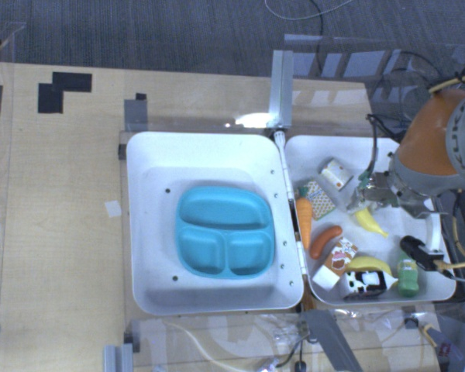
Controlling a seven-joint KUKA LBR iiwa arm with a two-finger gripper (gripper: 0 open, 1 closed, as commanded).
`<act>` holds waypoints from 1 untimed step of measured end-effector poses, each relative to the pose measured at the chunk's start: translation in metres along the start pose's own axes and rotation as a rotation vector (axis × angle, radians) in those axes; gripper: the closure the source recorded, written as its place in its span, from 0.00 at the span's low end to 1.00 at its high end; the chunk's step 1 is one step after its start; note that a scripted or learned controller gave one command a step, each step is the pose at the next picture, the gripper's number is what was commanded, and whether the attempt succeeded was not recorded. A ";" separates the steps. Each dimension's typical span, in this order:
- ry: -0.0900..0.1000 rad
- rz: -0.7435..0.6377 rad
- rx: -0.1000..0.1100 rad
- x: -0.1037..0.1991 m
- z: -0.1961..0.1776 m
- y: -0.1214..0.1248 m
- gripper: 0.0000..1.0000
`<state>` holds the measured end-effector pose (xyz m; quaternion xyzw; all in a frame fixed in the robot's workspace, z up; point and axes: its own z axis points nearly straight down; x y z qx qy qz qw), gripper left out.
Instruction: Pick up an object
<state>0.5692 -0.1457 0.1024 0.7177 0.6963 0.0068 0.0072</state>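
Gripper (366, 196) low in right shallow white bin (442, 289), just above small yellow banana-shaped toy (371, 222); finger state cannot be told. Blue plastic divided tray (225, 231) in left bin (151, 208).

Two bins are sitting side by side on the desk (54, 231). The left bin (147, 208) is holding a divided tray (225, 231) at its middle. The right bin (449, 285) is holding the clutter: a carrot (303, 222) is lying along its left wall, a sausage (325, 240) just right of it, a small cylinder (335, 174) toward the far side, a banana (371, 222) near the middle, a cow figure (366, 283) at the near edge, a bottle (407, 277) right of that
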 end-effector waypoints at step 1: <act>-0.001 -0.077 0.013 0.021 -0.107 0.049 1.00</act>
